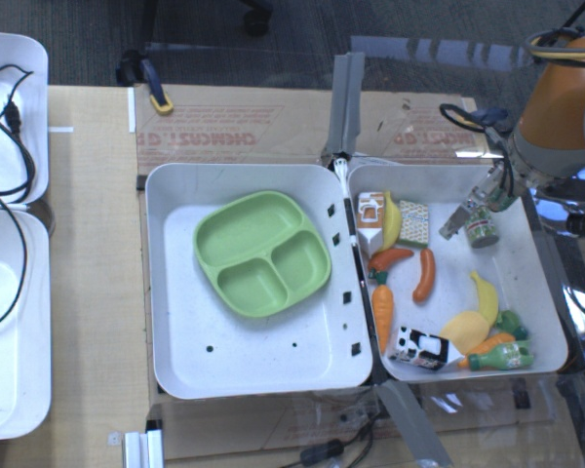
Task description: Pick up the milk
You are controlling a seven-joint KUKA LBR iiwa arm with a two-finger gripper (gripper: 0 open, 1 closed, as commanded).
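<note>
At the near edge of the right bin (551,291), close to its near-left corner, lies the milk (419,348), a small carton with black-and-white cow patches, resting on its side. Just beside it toward the near-right corner sit a yellow piece (465,331), a green bottle (500,359), a small carrot (487,344) and some broccoli (513,324). A long carrot (382,318) lies along the bin's left wall, touching or nearly touching the carton.

Farther in come a banana (485,296), a sausage (424,274) and a red chili (390,257). Toward the far-left corner stand an orange carton (370,211), a second banana (394,220) and a speckled packet (414,222).

The pincer (465,220) hangs over the far-right part of the bin, well apart from the milk, with a small can-like object (483,230) at its tip. Whether it grips that object or merely sits beside it, I cannot tell, nor how wide it stands.

The risk, as I judge it: the carton is wedged between wall, carrot and yellow piece, so a descent could snag a neighbour or close on the wrong thing.

The left bin (166,291) holds a green divided plate (262,253). The arm's upper part is cut off at the tabletop's right edge.
</note>
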